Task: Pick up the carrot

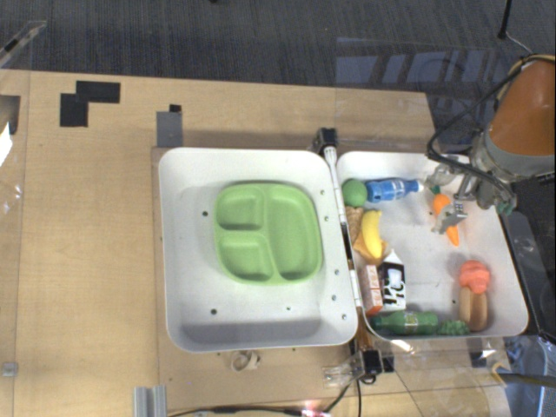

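**Gripper at the carrot**

The carrot (446, 217) sits in the right bin (417, 259), at the right of the frame. The gripper (453, 219) is right over it, its 2 fingers around the carrot. A green plate (265, 233) with 3 parts lies in the left bin (187, 259). A banana (372, 234) lies near the blue bottle (391, 188).

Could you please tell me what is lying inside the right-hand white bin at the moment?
A carrot at the hand, blue bottle, green ball, banana, carton, cucumber. The arm covers the bin's far right corner.
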`<state>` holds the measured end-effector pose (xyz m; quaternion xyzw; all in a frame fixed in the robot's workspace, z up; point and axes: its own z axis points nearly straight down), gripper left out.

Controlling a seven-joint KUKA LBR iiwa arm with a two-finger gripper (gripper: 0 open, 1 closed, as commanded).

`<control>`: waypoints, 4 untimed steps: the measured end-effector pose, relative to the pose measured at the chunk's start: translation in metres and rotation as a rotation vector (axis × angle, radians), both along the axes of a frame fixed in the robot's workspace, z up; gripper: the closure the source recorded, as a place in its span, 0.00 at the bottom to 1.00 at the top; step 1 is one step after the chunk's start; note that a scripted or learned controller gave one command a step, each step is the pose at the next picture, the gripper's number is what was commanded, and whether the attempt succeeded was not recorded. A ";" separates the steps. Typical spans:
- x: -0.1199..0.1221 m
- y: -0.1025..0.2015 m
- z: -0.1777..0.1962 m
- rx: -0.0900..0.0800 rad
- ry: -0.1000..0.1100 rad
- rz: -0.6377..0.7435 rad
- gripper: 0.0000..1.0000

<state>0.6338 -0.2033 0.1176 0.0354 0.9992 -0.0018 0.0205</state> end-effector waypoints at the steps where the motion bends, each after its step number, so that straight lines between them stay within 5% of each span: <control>1: -0.003 -0.002 -0.029 -0.002 0.028 0.196 0.00; 2: 0.001 -0.001 -0.014 -0.005 0.015 0.197 1.00; 3: 0.001 -0.001 -0.015 -0.004 0.016 0.197 0.00; 4: -0.015 -0.002 -0.029 0.005 0.028 -0.020 0.00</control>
